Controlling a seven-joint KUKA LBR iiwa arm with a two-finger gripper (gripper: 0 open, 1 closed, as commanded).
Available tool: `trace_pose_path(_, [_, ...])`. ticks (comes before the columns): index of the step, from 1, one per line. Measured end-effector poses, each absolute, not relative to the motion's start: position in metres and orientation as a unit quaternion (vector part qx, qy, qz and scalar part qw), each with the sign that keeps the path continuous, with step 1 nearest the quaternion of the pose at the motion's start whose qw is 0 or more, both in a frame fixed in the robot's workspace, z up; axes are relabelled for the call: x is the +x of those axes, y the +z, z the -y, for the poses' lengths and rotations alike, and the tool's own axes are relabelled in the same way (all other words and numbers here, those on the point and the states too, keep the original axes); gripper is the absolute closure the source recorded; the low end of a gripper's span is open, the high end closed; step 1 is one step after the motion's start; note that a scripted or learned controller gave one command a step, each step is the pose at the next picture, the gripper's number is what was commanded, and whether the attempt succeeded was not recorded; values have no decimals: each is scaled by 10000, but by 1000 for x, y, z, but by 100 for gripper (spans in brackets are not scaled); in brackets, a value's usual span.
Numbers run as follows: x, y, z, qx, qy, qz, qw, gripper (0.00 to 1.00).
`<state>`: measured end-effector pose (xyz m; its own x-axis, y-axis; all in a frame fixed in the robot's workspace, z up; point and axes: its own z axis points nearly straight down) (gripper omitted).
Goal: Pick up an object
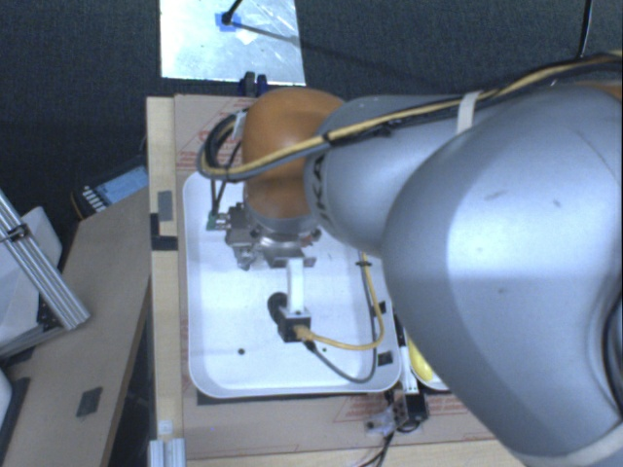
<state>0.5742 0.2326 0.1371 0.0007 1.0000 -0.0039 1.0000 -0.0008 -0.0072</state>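
Gripper [277,249] hangs over a white bin [224,305], its opening and load not discernible; approach step judged current, next requiring descent onto a target.

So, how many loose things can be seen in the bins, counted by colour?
Yellow thing: 1, mostly hidden under the arm.
Dark speck: 1, in the left bin, too small to identify.
Total: 2 visible; the arm covers much of both bins.
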Motion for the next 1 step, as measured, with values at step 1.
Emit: trace_pose_path(1, [656,183,-234,-7068,-49,7074,-29,100])
